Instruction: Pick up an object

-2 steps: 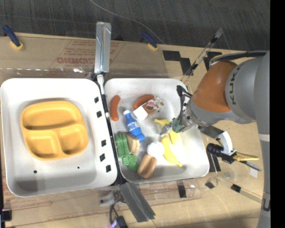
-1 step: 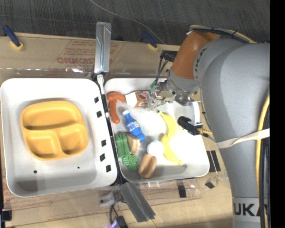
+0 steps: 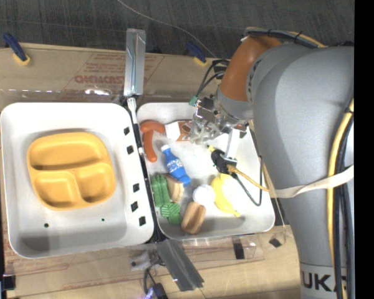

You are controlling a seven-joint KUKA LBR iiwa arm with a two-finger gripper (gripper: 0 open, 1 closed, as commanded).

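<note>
Target candidate: the blue bottle point(image 3: 175, 165), lying in the right bin point(image 3: 262, 220), is my guess for the pick, since it lies closest to the claw among the toys.
Bearing from claw: the bottle lies below and to the left of the claw point(image 3: 206, 129), near but apart from it.
Long axis: slanted, white cap end up-left, blue body running down-right toward the bin's middle.
Claw state: hangs over the upper part of the right bin; whether it is spread or closed cannot be told, and nothing can be seen held in it.
Bottle make: smooth hard plastic, rounded, likely slippery across its width.
Left of the bottle: an orange-red sausage point(image 3: 151, 137), curved, glossy, along the bin's left wall.
Below the bottle: green ridged toy pieces point(image 3: 162, 195), a brown bread roll point(image 3: 193, 217), and a white round piece point(image 3: 203, 195).
Right of the bottle: a yellow banana point(image 3: 223, 195), smooth and bent.
Far left of the bottle: a yellow divided tray point(image 3: 68, 170) in the left bin point(image 3: 12, 129), matte plastic, three compartments.
Tabletop: brown board point(image 3: 62, 67) under both bins.
</note>
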